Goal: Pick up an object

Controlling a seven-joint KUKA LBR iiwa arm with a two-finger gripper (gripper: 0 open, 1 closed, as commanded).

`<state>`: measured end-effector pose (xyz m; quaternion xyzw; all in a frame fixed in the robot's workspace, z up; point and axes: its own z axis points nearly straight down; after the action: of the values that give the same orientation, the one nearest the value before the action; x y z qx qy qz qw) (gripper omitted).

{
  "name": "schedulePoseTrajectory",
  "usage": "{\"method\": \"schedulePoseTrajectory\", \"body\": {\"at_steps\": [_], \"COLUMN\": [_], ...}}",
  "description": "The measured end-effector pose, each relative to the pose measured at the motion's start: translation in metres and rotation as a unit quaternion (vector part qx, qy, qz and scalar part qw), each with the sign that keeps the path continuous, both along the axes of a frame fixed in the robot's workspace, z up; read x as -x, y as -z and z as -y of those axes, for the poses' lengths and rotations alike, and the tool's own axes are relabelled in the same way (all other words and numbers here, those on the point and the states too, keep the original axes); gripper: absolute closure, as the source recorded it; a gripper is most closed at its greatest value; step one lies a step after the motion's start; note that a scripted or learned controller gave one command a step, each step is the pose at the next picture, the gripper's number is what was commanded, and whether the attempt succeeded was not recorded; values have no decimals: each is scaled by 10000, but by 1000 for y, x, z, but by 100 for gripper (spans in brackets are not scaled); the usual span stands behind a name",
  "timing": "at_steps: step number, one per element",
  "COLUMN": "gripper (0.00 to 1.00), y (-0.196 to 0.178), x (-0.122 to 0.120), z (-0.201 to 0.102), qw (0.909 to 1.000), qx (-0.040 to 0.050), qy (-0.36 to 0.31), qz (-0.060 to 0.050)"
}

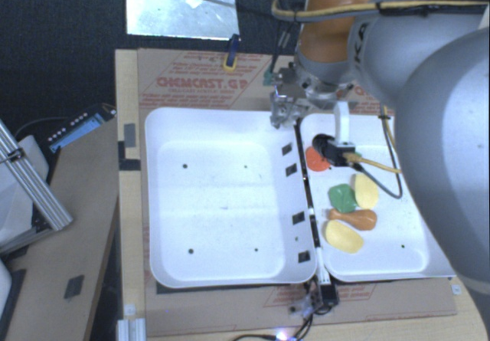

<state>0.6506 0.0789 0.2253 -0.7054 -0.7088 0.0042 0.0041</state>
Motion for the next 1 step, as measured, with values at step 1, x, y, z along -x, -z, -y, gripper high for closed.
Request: {"method": "schedulePoseTrajectory", "body": {"at_steps": [1], "gripper": [100], "y": [-99], "x": [-20], "z": [-8], "qw": [9999], "qx": [-8], "qy": [-4], "qz": [123]}}
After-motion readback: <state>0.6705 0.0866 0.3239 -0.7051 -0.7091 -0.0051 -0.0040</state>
